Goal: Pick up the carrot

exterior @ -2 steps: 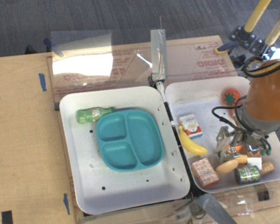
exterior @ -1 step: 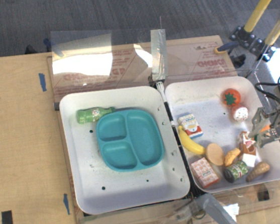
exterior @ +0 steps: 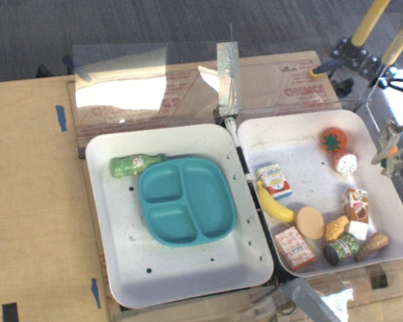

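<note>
Right bin [exterior: 307, 133] clutter [exterior: 346, 237] overlaps, carrot unidentifiable.

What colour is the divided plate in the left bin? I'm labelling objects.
Teal: the divided plate shows clearly in the camera view.

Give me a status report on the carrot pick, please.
Carrot unconfirmed: likeliest the small orange piece in the right bin, too small to tell. Lying untouched. Crowded by the tan disc, green can and patterned carton.
</note>
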Robot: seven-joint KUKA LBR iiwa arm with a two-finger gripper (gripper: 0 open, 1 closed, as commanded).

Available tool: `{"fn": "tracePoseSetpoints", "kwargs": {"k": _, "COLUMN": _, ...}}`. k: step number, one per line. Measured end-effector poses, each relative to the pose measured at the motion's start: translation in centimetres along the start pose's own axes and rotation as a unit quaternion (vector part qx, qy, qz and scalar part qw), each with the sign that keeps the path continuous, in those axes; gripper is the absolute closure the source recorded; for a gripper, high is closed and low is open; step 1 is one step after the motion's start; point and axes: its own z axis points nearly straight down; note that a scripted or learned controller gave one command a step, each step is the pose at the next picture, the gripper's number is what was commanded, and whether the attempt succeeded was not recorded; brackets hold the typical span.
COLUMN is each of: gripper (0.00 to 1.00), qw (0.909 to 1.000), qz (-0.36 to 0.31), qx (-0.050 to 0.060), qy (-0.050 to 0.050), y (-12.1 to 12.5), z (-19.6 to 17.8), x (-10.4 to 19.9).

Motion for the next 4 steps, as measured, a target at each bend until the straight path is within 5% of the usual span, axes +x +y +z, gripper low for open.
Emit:
{"fn": "tracePoseSetpoints", "kwargs": {"k": 1, "gripper": 1.00, "qw": 0.9968, "qz": -0.080, "qx": -0.003, "qy": 0.003, "y": 0.9, "z": 4.4, "x": 4.2}}
{"fn": "tracePoseSetpoints", "kwargs": {"k": 2, "gripper": 1.00, "qw": 0.9754, "qz": -0.220, "qx": -0.001, "qy": 0.000, "y": 0.7, "z": 0.1, "x": 2.9}}
{"fn": "tracePoseSetpoints", "kwargs": {"k": 3, "gripper": 1.00, "qw": 0.9591, "qz": -0.283, "qx": -0.004, "qy": 0.003, "y": 1.1, "z": 3.8, "x": 5.0}}
{"fn": "tracePoseSetpoints", "kwargs": {"k": 4, "gripper": 1.00, "qw": 0.9134, "qz": -0.407, "qx": 0.000, "qy": -0.001, "y": 0.5, "z": -9.4, "x": 2.1}}
